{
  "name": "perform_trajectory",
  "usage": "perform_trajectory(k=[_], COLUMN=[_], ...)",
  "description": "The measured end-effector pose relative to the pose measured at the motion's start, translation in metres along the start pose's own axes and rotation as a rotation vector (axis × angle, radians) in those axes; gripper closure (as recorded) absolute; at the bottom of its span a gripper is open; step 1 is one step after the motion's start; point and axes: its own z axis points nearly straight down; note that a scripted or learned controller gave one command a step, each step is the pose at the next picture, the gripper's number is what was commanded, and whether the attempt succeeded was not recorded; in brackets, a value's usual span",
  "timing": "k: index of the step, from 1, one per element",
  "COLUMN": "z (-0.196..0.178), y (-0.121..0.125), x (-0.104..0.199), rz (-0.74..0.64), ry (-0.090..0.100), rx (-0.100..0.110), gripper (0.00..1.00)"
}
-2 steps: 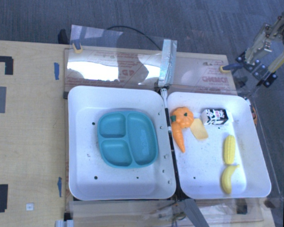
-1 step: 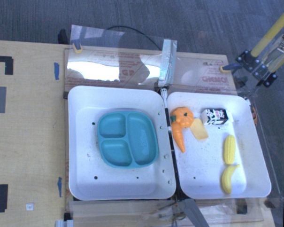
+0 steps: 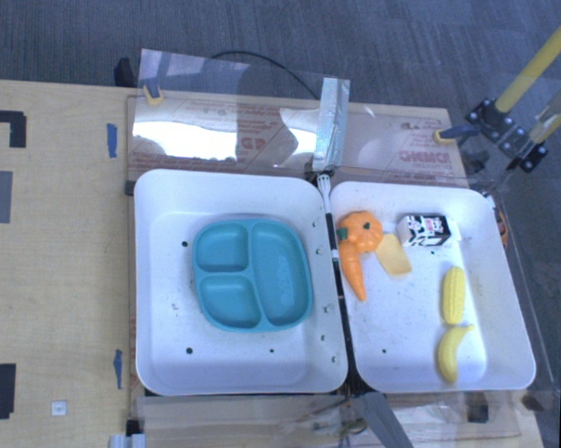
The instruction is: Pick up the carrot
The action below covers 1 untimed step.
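Claw state cannot be told here, neither how wide it stands nor whether it has hold of anything. The carrot (image 3: pixel 353 257) lies loose on the floor of the right bin (image 3: pixel 516 323), close against that bin's left wall by the seam between the two bins, its broad orange end with a bit of green toward the far side and its thin tip pointing toward the near edge. A pale yellow block (image 3: pixel 393 259) sits just beside it on the right. Farther right, near the far wall, is a small black-and-white carton (image 3: pixel 423 230). A yellow corn cob (image 3: pixel 454 294) and a yellow banana (image 3: pixel 450 353) lie along the right side, well apart from the carrot. The left bin (image 3: pixel 157 287) bears a blue divided plate (image 3: pixel 253 273).
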Motion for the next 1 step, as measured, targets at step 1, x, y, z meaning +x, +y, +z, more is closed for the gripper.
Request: perform_trajectory(k=[1], z=[0.0005], y=[-0.0004], x=[-0.0188], rz=[0.232], ry=[0.001], rx=[0.002], gripper=[1.00])
